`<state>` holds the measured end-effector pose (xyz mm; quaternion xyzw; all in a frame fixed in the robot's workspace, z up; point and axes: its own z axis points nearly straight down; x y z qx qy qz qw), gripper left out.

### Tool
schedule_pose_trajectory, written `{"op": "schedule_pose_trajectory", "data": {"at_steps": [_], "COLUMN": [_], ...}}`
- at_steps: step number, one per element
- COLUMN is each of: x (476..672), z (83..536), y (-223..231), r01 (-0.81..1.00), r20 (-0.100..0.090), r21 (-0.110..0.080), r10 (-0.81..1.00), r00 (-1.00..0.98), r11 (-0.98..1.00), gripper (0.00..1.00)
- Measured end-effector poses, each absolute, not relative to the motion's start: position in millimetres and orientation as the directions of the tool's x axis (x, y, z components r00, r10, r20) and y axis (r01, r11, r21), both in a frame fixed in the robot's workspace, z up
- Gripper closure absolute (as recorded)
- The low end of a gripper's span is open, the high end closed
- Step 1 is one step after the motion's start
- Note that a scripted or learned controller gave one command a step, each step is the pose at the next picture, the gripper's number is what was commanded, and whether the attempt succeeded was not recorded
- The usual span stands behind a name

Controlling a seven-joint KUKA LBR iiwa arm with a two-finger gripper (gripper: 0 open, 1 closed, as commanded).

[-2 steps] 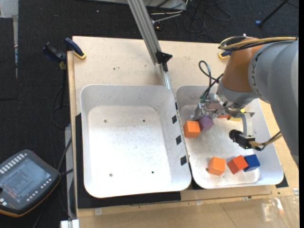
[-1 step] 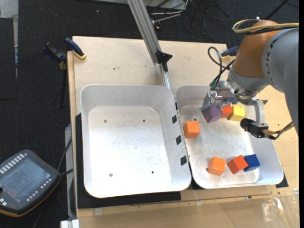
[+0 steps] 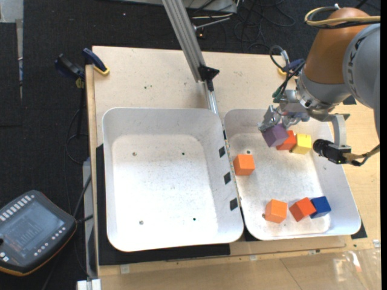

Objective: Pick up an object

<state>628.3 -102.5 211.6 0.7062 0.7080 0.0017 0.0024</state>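
The gripper (image 3: 273, 125) hangs over the right bin's (image 3: 338, 189) far edge, fingers clamped on a purple cube (image 3: 276, 136). A red cube (image 3: 287, 142) and a yellow cube (image 3: 302, 143) sit just beside it. Two orange cubes (image 3: 244, 164) (image 3: 276, 211), another red (image 3: 302, 209) and a blue (image 3: 320, 206) lie nearer.

gripper (image 3: 273, 124) over purple block (image 3: 276, 136)

A robotics lab, a pale bench (image 3: 151, 71) on dark flooring, cables (image 3: 266, 5) trailing behind the bench, a teach pendant (image 3: 30, 231) lay left of it, clamps (image 3: 84, 65) gripped its far-left corner, an aluminium camera post (image 3: 184, 32) rose above.
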Motion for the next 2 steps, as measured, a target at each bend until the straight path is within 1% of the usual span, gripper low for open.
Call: {"op": "schedule_pose_trajectory", "data": {"at_steps": [1,2], "x": [629.8,619.5], "z": [264.8,250.0], "y": [-102.5,-49.1], "r01": [1.000,1.000], "r20": [-0.002,0.002], "r21": [0.007,-0.003], "r10": [1.000,1.000], "r00": [-0.003,-0.007], "r11": [0.003,0.007], "gripper": [1.00,1.00]}}
